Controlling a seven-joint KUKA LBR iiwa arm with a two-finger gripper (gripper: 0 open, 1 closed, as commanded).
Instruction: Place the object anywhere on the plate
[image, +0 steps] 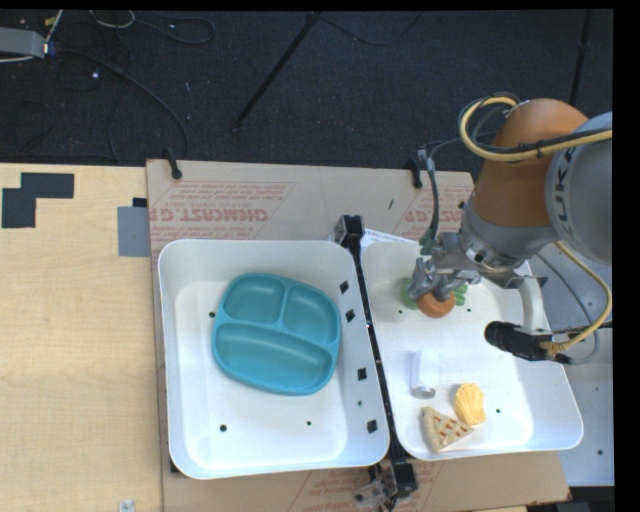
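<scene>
My fingers (437, 285) pinch one carrot (436, 303), partly hidden; one plate (277, 332), three other items near the bin's (560, 425) front edge.

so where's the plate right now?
In the camera view the teal plate lies flat in the left bin, roughly centred. The claw is over the right bin, by an orange and green object.

Even overhead light is falling on the bench (70, 330), leaving both white bins (190, 440) bright, nearly washed out. The floor at twelve o'clock is staying dark. A soft shadow is lying under the plate (277, 332) toward six o'clock. The arm's orange band (530, 125) is showing a mild sheen. Focus is slightly soft throughout, with small things in the right bin looking grainy.
</scene>
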